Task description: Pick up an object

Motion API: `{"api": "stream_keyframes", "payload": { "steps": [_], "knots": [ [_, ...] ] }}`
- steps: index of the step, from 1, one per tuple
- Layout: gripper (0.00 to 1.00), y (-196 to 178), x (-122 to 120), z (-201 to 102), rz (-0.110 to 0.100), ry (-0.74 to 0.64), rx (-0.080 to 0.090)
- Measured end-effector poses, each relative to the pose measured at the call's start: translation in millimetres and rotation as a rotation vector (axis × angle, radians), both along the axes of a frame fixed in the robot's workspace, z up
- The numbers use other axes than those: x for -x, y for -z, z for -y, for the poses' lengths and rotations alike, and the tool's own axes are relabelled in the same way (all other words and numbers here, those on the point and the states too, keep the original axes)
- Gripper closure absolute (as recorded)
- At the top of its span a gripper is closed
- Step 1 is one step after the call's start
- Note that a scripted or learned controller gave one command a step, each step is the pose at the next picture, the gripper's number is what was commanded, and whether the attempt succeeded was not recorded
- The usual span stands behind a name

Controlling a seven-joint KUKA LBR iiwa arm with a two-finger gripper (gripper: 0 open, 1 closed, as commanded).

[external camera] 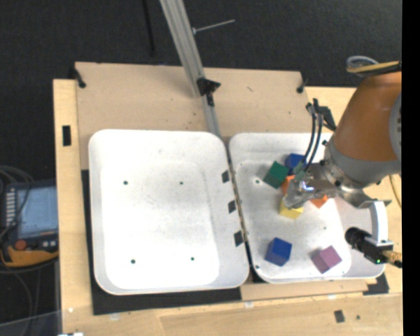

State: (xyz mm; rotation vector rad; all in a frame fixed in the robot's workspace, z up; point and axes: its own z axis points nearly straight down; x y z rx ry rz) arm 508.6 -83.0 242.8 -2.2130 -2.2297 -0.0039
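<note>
Right bin (pixel 262 152) holding green cube (pixel 274 174), blue cube (pixel 278 251), purple cube (pixel 326 258) and yellow block (pixel 291 211) under the end effector (pixel 299 196), finger state impossible to tell, orange piece partly hidden.

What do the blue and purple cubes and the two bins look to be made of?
Small blue cube and small purple cube: matte, solid-coloured, likely painted wood or foam; unclear which. Shallow white bins: smooth moulded plastic by their rounded corners and soft sheen.
</note>
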Motion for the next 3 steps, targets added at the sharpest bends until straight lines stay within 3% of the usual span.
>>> {"api": "stream_keyframes", "payload": {
  "steps": [3],
  "knots": [
    [1.0, 15, 21, -152, -0.006, 0.0, 0.0]
  ]
}}
